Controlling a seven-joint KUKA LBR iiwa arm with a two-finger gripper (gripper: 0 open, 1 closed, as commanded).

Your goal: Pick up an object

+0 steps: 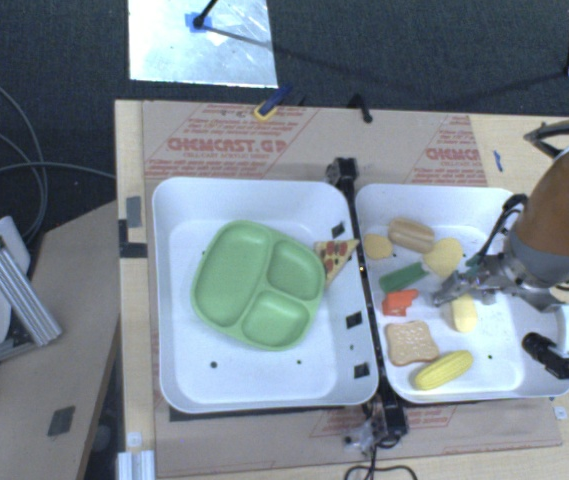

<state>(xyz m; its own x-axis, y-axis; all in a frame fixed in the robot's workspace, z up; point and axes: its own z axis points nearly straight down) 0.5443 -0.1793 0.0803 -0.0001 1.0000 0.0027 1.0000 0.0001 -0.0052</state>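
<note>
Reaching into the right bin (504, 203), I see my tool (451, 290) low among the toy food, beside a yellow piece (464, 314); I cannot tell its state. I'd centre over that piece, clear of the toast (411, 342), before lifting straight up

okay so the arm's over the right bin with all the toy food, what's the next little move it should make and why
Probably a short, straight descent. The gripper hangs low over the right bin, its tip among the pale yellow piece, the round yellow piece and the green piece, and nothing visibly sits between the fingers. The pale yellow piece lies nearest, so settling onto it before closing seems the best bet.
</note>
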